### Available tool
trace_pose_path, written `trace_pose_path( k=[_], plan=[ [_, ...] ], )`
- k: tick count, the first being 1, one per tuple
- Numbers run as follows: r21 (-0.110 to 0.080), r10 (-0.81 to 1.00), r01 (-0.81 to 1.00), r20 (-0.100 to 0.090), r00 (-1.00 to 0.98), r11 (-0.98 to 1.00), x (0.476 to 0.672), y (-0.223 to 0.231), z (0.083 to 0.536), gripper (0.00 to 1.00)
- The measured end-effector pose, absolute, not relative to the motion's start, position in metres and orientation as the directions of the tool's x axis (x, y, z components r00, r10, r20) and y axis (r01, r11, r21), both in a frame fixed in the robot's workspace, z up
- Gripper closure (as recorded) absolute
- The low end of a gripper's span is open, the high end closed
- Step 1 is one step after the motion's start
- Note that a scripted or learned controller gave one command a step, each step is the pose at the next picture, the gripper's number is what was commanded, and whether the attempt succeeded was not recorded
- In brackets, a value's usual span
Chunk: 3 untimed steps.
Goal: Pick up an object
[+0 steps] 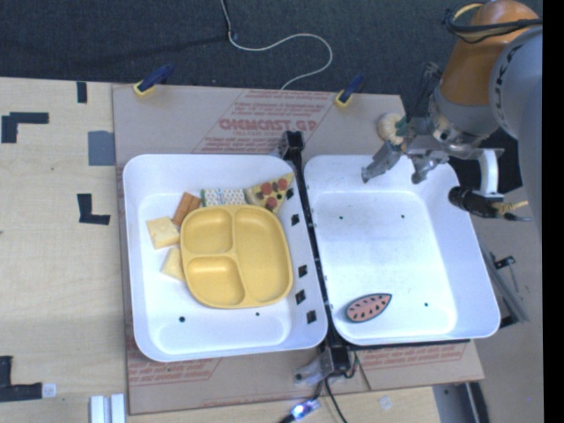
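My gripper (397, 166) hangs over the far edge of the right bin (458, 263), its two dark fingers spread apart and open with nothing between them. A pink oval piece with dark spots (367, 307) lies near the front left of that bin, well away from the gripper. The left bin (141, 236) holds a yellow divided plate (236, 256), with a few tan cracker-like squares (164, 232) at its left and a pizza-slice toy (271, 190) at its far side.
A black divider (304, 236) runs between the two bins. Blue-and-yellow clamps (152, 79) hold the cardboard sheet at the back. A cable (282, 47) loops across the dark floor behind.
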State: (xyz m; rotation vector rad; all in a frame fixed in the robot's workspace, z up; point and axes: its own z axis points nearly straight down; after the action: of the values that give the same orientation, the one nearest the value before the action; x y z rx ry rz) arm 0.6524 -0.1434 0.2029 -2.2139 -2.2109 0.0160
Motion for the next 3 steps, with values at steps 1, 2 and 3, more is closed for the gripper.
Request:
trace_pose_path(
  k=[1, 2, 3],
  plan=[
    [-0.001, 1.0, 1.0, 0.0, -0.001, 0.001, 0.655, -0.143, 0.213, 0.0],
    [-0.006, 1.0, 1.0, 0.0, -0.002, 0.002, 0.644, -0.143, 0.16, 0.0],
    [-0.005, 1.0, 1.0, -0.001, -0.003, 0.003, 0.652, -0.142, 0.101, 0.0]
  ],
)
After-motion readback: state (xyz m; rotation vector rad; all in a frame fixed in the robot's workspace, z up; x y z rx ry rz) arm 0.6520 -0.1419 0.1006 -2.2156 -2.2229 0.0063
